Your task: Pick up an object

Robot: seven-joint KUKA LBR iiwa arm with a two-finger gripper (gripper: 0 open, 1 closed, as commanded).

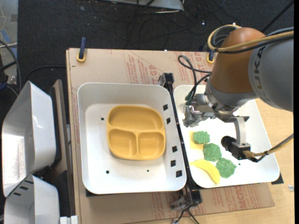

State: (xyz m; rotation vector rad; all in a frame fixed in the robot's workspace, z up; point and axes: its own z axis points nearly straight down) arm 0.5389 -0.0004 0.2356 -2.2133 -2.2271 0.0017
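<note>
**Pincer low over the right bin, grip unreadable**

The arm (261, 64) reaches in from the right, its orange band sitting above the right bin (261, 125). The pincer (194, 115) hangs near that bin's left wall, a metallic head seen from above. How wide it stands cannot be told from this slant, and nothing can be seen held in it.

Objects in the right bin, all below the pincer in the view:
- a green piece (201, 137), nearest the pincer, apart from it
- a second green piece (212, 151) just beside the first
- a third green piece (226, 167) toward the near edge
- a yellow banana (208, 170), lying at a slant, touching the third green piece (looks like toy food)

The left bin (93, 101) holds a yellow divided tray (136, 132), three compartments, lying flat near its centre. Both bins rest on the brown counter (121, 62).
</note>
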